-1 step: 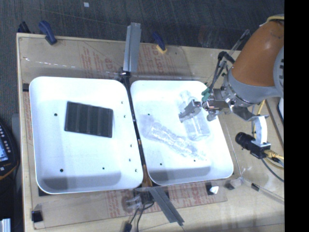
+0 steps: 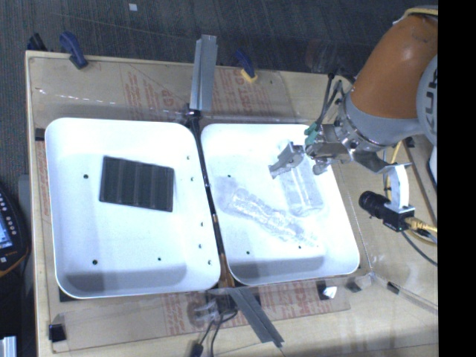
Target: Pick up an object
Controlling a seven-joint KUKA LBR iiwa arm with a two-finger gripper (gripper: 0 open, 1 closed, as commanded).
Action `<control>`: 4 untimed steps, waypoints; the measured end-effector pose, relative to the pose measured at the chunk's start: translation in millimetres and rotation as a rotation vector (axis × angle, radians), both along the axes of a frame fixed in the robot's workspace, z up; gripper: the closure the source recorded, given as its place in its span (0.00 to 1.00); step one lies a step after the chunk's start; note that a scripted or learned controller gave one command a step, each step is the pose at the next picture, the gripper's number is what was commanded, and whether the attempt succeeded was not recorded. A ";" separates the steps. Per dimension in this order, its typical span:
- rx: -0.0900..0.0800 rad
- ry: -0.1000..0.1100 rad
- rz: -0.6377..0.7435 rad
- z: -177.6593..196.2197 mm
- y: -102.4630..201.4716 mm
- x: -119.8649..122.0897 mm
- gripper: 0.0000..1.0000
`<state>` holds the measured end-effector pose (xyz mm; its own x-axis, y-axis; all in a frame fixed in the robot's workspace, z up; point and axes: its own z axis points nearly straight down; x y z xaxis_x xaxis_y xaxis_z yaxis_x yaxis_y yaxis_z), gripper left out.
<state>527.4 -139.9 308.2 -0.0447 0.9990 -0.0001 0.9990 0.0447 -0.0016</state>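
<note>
Claw (image 2: 296, 155): above the right bin's (image 2: 242, 155) far end; how far open, impossible to tell.
Clear plastic container (image 2: 303, 192): inside that bin; probably light, slick, crushable. Best gripped gently across its middle.

Robotics lab: grey-orange arm (image 2: 394, 58), blue clamps (image 2: 73, 50) on a bench (image 2: 119, 88), two white bins (image 2: 67, 136).

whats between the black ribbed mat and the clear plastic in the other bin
Camera view: between black mat and clear plastic, just bare left bin floor, then its wall against the right bin.
</note>
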 end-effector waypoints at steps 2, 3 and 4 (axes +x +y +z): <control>0.000 0.001 -0.211 -103.5 -69.0 90.2 0.00; 0.000 -0.001 -0.162 -28.0 -65.4 79.1 0.00; 0.000 0.004 -0.347 -73.5 -43.7 4.9 0.00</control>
